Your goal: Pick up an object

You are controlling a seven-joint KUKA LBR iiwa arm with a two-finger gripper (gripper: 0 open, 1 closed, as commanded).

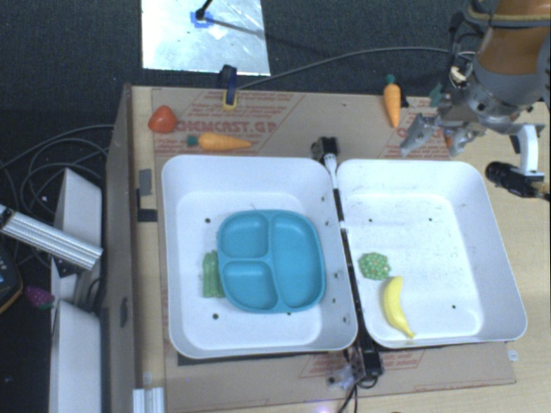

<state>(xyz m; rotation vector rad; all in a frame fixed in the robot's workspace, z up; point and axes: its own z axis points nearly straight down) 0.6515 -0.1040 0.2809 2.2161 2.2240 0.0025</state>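
we see the grey arm with the orange band [516, 24] coming in from the right, and its jaws [437, 136] hang above the far edge of the right shallow white bin [495, 256]. the jaws stand a little apart and nothing is between them.

in this right bin lie a yellow plastic banana [396, 306] and, touching its top end, a small green bumpy vegetable toy [374, 266], both near the wall between the bins and well apart from the jaws. in the left shallow white bin [185, 231] lies a blue divided plastic plate [270, 261], with a green flat piece [211, 275] just beside its left edge.

on the brown cardboard counter [284, 114] behind the bins we see an orange toy carrot [393, 101] near the jaws, another orange carrot [221, 142], a red round toy [162, 120] and a black cable [344, 58].
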